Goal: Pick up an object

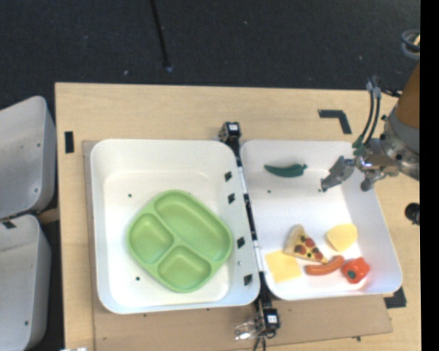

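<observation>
Green pepper [285,170] in right bin [366,218], left of tool [349,177], apart.

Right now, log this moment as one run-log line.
gripper: open, over right bin, holding nothing | nearest: green pepper | remaining: pizza slice, sausage | left bin: green tray

The grey arm with its orange band [408,112] is running off the right edge. The white plastic chairs [14,159] are being cropped at left. The small metal clip [250,330] below the bins is blurring.
</observation>
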`<state>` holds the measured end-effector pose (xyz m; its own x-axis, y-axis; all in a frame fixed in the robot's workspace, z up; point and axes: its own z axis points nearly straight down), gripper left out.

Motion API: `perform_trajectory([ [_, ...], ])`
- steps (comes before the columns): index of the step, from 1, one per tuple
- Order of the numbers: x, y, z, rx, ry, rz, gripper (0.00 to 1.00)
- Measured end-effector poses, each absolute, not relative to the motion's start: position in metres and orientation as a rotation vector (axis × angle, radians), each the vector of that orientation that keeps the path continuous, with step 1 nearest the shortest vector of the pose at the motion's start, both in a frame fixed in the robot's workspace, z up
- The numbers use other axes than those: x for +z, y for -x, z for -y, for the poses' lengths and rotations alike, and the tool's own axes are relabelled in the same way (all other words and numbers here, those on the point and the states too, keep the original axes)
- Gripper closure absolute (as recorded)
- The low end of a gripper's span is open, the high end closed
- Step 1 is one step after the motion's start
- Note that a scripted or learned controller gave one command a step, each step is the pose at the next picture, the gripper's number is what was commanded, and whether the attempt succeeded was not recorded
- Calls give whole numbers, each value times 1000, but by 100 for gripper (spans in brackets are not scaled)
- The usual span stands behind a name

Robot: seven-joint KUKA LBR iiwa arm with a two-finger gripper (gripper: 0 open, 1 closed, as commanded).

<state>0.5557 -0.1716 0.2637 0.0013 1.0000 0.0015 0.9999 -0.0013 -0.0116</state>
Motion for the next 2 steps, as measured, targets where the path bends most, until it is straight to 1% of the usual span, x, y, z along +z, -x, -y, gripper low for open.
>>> perform_trajectory([
  [1, 270, -558, 171, 1, 2220, 2224, 0],
  [2, 207, -560, 174, 5, 2220, 2220, 0],
])
